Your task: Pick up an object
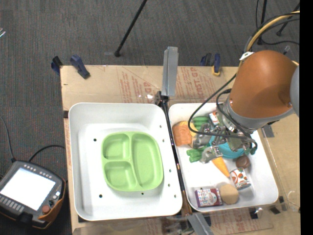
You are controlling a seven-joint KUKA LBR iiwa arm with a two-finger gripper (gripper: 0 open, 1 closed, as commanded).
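While the arm [264, 84] hangs over the right bin [271, 180], the gripper [215, 148] sits low among the clutter, beside an orange carrot [221, 165] at its 5 o'clock. Whether it is open, I cannot tell. At 9 o'clock, a green divided plate [132, 160] lies in the left bin [83, 131].

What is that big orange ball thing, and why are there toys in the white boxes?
The orange ball is part of a robot arm reaching in from the right. One camera above the bench looks down on it. Its gripper hangs over the right bin, which holds toy food: a carrot, a bread roll, a small can and a purple packet. The left bin holds a green divided plate. The robot tries to pick something up; I can't tell if it has.
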